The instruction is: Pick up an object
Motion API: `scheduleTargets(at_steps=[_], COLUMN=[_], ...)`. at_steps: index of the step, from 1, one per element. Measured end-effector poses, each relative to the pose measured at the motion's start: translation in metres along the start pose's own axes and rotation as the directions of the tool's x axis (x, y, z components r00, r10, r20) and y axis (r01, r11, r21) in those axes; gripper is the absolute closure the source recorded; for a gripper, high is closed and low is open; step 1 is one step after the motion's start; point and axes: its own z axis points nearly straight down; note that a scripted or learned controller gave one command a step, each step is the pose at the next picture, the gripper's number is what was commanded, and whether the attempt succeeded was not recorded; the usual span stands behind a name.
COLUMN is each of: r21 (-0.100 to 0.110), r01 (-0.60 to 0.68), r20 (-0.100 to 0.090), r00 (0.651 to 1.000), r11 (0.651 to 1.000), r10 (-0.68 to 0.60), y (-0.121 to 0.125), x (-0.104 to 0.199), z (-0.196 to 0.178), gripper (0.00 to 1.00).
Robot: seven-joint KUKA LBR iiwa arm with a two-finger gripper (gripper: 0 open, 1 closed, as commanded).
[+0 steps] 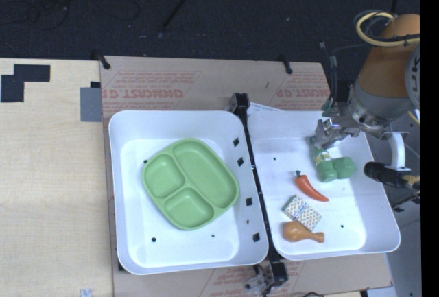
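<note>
Green plate (190, 183), red-orange pepper (311, 187), white bins (130, 151)

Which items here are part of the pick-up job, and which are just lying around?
Job: gripper, over the green pepper; the likely target.
Lying about: chili, patterned packet, drumstick, divided green plate in the left bin.
</note>
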Motion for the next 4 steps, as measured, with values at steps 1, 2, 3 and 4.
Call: scheduleTargets(at_steps=[1, 2, 3, 4], r21=[0.000, 0.001, 0.006, 0.008], r01=[0.006, 0.006, 0.009, 0.009], r20=[-0.001, -0.001, -0.003, -0.004], r00=[1.000, 1.000, 1.000, 1.000], r11=[1.000, 1.000, 1.000, 1.000], r10=[-0.006, -0.006, -0.009, -0.009], y=[0.002, 0.002, -0.006, -0.016], x=[0.005, 0.004, 0.051, 0.111], z=[-0.045, -0.075, -0.073, -0.056], gripper=[1.00, 1.00, 1.00, 1.00])
